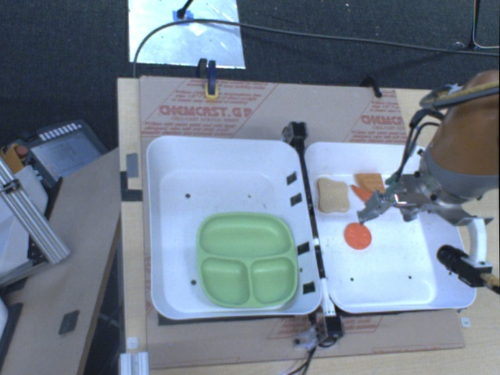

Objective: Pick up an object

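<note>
We look down at a slant on a bench with two shallow white bins side by side on a sheet of printed cardboard (258, 108). The left bin (168, 170) holds a pale green plate (247, 259) with three compartments, lying toward the near edge of the bin. The right bin (391, 283) holds three small things, all in its far left part. A tan slice of bread (333, 195) lies near the divider between the bins. Just right of it lies an orange piece (369, 183), partly hidden behind the arm's tooling, so we cannot tell its full shape. A flat red disc (358, 236) lies nearer to us, below the bread and apart from it. The arm (469, 143), grey with an orange band, reaches in from the right and hangs over the right bin. Its gripper (373, 207) points toward the left, its tip above the spot between the bread, the orange piece and the disc. We see nothing between its fingers, and we cannot tell how wide they stand. Whether the tip touches the orange piece we also cannot tell. A yellow clamp (211, 80) grips the far edge of the cardboard, and a second, black one (295, 133) sits where the bins meet at the far side.
</note>
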`<state>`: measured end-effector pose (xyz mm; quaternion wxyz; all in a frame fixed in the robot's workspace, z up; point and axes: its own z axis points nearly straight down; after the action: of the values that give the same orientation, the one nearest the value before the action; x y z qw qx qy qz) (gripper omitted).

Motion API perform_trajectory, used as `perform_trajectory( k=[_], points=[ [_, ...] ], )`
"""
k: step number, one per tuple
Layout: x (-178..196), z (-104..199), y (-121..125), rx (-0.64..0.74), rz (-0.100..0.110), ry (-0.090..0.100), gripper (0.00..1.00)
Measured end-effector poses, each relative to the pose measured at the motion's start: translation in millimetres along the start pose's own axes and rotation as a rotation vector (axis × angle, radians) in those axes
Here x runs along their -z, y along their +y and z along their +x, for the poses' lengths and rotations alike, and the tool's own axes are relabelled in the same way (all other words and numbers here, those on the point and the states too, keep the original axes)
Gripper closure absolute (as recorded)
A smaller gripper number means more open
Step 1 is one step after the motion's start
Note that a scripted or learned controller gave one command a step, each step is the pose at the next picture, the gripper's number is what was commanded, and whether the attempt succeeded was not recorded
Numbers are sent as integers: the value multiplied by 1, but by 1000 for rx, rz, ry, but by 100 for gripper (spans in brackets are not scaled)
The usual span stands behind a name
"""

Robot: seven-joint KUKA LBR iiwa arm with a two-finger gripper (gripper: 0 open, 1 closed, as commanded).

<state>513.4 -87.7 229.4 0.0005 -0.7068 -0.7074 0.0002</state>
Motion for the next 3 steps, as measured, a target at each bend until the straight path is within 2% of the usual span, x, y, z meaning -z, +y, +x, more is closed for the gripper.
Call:
perform_trajectory(
  k=[2,3],
  points=[
    [-89,2,10,0,2,0,0],
    [-76,2,12,0,-3,-1,100]
  ],
)
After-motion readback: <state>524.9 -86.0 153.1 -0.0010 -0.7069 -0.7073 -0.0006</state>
